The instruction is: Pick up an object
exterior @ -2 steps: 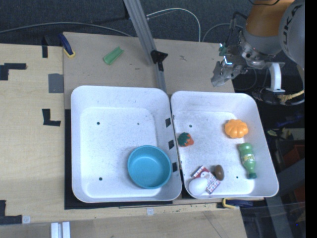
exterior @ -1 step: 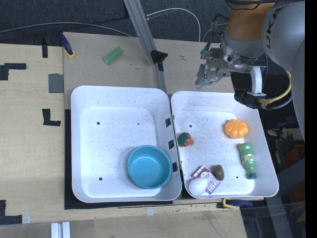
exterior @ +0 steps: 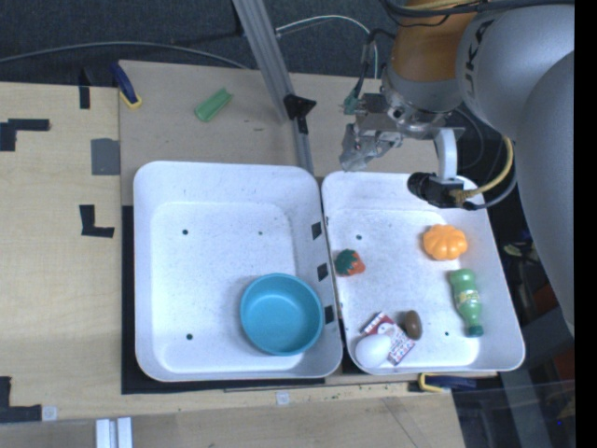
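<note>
My gripper [exterior: 362, 153] hangs over the far edge of the right bin [exterior: 392, 189], near the divide between the two bins. Nothing shows between its fingers. In the right bin lie an orange pumpkin-shaped toy [exterior: 444, 242], a green bottle [exterior: 465, 300], a small red and green toy [exterior: 350, 262], a brown oval piece [exterior: 411, 324], a white egg-like object [exterior: 372, 351] and a red and white packet [exterior: 390, 338]. A blue bowl [exterior: 280, 313] sits in the left bin [exterior: 187, 250] at its near right corner.
A slanted grey pole [exterior: 270, 59] rises behind the bins. A green block [exterior: 213, 105] lies on the bench at the back left. The arm's grey body [exterior: 532, 82] fills the upper right, with black cables beside it.
</note>
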`<action>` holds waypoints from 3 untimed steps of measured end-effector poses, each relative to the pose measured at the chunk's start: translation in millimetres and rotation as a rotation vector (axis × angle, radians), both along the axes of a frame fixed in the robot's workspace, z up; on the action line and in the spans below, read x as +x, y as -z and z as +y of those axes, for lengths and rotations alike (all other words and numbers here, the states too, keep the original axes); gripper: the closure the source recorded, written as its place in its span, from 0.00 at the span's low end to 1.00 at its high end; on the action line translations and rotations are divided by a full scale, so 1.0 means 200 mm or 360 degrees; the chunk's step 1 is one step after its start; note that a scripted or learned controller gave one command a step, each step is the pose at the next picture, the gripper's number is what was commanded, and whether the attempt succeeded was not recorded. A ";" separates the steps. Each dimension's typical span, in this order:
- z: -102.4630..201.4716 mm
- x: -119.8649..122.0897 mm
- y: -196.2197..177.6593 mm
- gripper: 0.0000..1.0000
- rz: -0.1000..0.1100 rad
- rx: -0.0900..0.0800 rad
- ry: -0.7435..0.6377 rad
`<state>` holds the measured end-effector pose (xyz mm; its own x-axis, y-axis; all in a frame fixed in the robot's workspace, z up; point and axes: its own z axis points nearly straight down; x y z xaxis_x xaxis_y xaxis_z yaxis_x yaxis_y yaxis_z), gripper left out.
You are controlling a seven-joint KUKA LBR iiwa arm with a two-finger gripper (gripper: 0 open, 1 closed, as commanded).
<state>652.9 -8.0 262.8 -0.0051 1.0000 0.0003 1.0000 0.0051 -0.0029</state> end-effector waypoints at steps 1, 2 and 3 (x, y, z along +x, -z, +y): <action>0.25 -0.02 0.01 1.00 -0.0001 0.0001 -0.0002; 0.49 -0.02 0.03 1.00 -0.0002 0.0000 -0.0002; 0.48 -0.01 0.03 0.00 -0.0002 -0.0001 0.0003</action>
